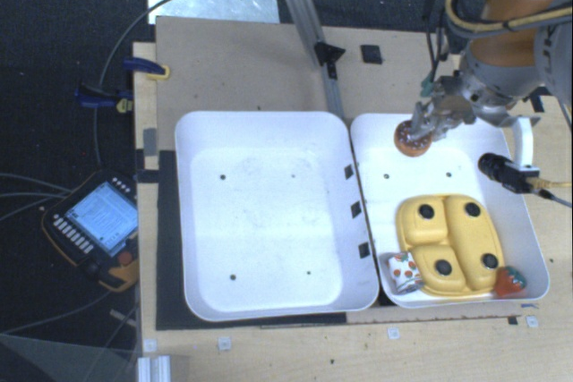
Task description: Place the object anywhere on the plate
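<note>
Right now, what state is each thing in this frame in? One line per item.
pincer: low over the right bin's far end, at the small brown object; grip unclear.
small brown object: on the bin floor beneath the pincer.
yellow plate: flat in the right bin, four compartments, nothing on top.
red-and-white item: against the plate's near-left corner.
red item: at the plate's near-right corner.
left bin: nothing inside.

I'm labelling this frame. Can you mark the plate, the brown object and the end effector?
plate (448, 233): camera view, its raised yellow centre.
brown object (412, 144): camera view, its lower rim.
end effector (421, 126): camera view, its tip above the object.
</note>
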Controlling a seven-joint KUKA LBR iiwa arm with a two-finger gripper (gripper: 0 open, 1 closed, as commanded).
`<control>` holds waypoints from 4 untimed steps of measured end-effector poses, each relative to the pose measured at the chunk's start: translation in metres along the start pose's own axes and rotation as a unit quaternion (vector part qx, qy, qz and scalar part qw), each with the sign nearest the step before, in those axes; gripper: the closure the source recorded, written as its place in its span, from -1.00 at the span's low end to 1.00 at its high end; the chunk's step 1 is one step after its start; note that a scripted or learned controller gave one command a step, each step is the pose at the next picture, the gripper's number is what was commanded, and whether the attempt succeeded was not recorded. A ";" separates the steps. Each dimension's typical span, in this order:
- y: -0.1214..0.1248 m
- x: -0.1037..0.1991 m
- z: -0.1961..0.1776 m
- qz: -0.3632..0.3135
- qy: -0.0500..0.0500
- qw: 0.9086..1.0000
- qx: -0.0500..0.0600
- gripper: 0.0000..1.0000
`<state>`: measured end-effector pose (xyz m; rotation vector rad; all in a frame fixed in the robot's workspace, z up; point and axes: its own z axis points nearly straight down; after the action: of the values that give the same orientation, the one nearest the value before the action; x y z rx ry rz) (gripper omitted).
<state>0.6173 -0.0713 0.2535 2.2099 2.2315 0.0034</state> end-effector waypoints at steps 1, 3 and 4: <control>-0.003 0.063 0.009 0.000 0.000 1.000 0.001 1.00; -0.005 0.173 0.021 0.000 0.001 1.000 0.001 1.00; -0.004 0.222 0.016 0.000 0.001 1.000 0.000 1.00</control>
<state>0.6117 0.1503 0.2379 2.2106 2.2317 0.0053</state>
